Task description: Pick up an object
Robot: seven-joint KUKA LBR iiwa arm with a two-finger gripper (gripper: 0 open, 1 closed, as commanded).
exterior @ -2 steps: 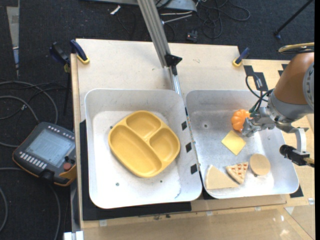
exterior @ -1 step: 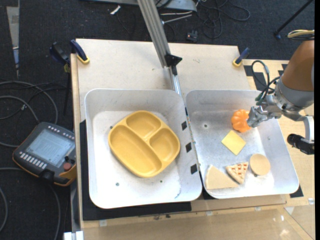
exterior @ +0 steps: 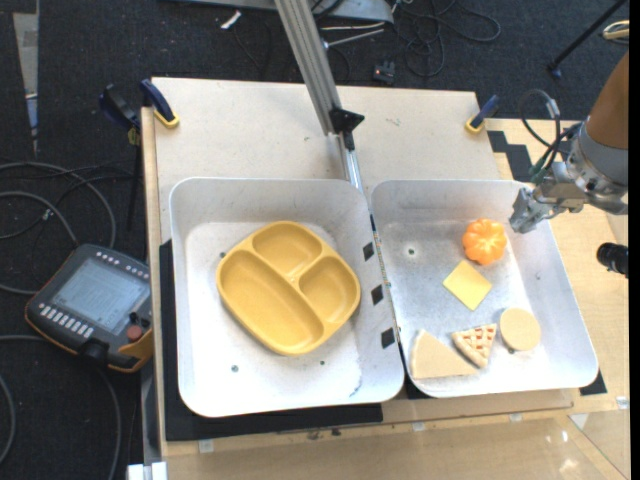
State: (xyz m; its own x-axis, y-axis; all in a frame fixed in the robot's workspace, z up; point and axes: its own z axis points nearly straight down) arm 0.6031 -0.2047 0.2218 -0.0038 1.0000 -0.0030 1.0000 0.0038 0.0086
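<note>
Nearest the lens, a wedge [exterior: 437, 356], pizza slice [exterior: 477, 343] and disc [exterior: 519, 329] crowd the right bin's [exterior: 560, 278] front edge. Behind them lies a yellow square [exterior: 467, 285], then a round, ribbed orange [exterior: 484, 241], likely to roll aside if pinched off-centre. Gripper [exterior: 524, 217] hovers just beside it, over the bin's right rim; its opening cannot be told.

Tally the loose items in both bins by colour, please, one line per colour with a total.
Yellow: 2, the divided plate and the flat square
Orange: 1, the round fruit
Tan: 2, the wedge and the round disc
Red and tan: 1, the lattice slice
Total: 6
</note>
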